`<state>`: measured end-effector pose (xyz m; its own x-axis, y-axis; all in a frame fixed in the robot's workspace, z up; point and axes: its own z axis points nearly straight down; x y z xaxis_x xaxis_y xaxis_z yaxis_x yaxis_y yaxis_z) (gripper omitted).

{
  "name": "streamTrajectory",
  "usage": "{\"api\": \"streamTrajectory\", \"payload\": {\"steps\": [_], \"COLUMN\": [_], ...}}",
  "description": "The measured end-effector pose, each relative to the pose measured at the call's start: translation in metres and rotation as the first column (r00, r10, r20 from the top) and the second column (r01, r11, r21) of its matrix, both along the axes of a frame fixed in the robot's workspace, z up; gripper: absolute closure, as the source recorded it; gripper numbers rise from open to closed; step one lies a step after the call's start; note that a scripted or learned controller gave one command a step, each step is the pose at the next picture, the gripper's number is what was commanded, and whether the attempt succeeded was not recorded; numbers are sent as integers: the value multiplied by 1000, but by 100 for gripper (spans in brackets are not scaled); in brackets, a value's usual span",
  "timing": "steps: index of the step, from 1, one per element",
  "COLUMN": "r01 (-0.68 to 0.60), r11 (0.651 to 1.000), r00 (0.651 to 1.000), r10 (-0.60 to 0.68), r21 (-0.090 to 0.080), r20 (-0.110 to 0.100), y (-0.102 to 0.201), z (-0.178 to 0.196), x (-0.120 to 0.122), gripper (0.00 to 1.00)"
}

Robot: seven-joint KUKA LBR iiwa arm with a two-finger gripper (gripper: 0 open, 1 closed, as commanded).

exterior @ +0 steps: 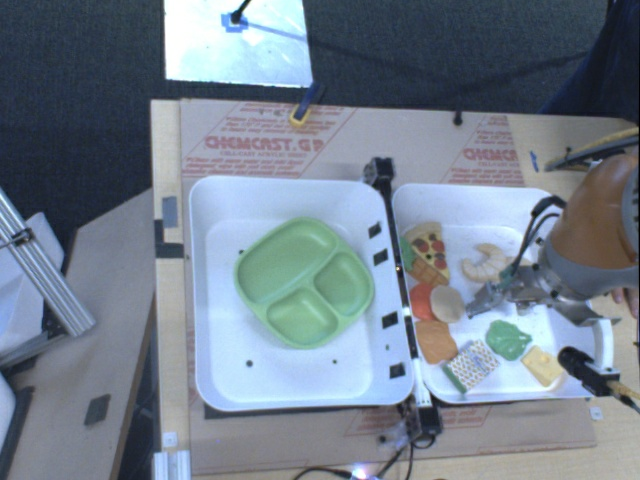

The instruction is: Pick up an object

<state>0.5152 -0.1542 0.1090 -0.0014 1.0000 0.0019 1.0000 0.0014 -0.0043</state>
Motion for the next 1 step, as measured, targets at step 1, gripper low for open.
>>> {"api": "streamTrajectory", "payload": {"steps": [1], "r01": [0], "r11": [1000], "r00": [1000], "r10": [0], "r21": [-1], "r20": [3], "y": [1], "z": [-26], "x": [0], "gripper": [0]}}
